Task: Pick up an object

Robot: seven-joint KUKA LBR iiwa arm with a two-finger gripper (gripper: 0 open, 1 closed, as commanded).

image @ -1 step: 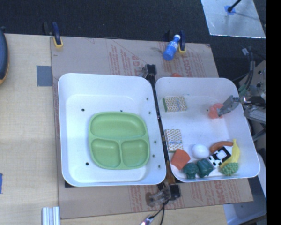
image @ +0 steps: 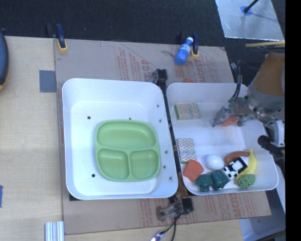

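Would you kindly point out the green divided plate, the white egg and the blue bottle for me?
green divided plate [image: 127,150]: camera view, on the ridge where its three compartments meet.
white egg [image: 214,161]: camera view, middle of its shell.
blue bottle [image: 183,51]: camera view, middle of its body.

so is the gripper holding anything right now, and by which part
Cannot be told. The gripper is low in the right bin with something small and reddish at its tips, too blurred to confirm a hold.
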